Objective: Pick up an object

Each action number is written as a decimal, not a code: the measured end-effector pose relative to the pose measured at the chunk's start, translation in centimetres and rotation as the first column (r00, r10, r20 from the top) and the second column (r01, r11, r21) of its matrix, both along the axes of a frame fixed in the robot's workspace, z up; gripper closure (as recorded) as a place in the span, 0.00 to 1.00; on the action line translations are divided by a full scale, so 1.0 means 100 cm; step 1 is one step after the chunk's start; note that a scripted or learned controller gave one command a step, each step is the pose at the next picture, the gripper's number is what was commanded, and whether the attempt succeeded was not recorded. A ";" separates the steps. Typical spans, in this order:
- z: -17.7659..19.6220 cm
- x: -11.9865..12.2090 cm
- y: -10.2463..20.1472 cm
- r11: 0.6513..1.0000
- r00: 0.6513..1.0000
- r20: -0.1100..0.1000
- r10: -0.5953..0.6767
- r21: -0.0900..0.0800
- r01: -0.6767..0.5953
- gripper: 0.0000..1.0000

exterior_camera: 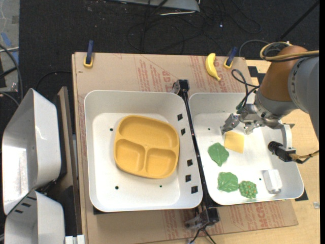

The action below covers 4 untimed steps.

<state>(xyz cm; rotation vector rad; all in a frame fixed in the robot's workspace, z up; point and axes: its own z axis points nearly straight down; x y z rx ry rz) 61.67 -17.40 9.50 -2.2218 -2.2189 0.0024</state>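
Nearest the camera, along the front of the right bin [290, 193]:
- round knobbly green piece [248, 189], lying flat near the front rim.
- flat green leaf shape [228, 182], just beside the knobbly piece, on its left.
- small white item [272, 181], to the right of both and near the bin's right wall; too pale against the bin floor to identify.

Further back in the same bin:
- second green leaf shape [218, 153], near the divider between the bins, apart from the front pair.
- yellow block [234, 142], just beside that leaf, on its right and slightly behind it. Resting on the bin floor, not lifted.

Directly behind the yellow block:
- gripper [238, 127], reaching in from the right on the grey arm [304, 85] with the orange band [277, 80]. Poised low over the block's far edge, very close to it; contact not confirmable.
- Claw state: cannot tell from this angle. Nothing seen clamped in it.

In the left bin [101, 116]:
- yellow compartment tray [147, 146], lying flat at the centre, three recesses facing up.

Farthest, on the brown bench board [152, 70] behind the bins:
- toy banana [213, 66], outside both bins, behind the right one.
- two blue clamps on the board's far edge: left clamp [89, 52], and right clamp [231, 56] just beside the banana.
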 end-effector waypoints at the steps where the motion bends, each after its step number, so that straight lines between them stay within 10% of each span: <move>1: 0.013 0.001 0.000 1.000 1.000 0.004 0.000 -0.001 0.000 1.00; 4: 0.126 -0.001 0.012 1.000 1.000 0.004 0.004 -0.001 -0.004 1.00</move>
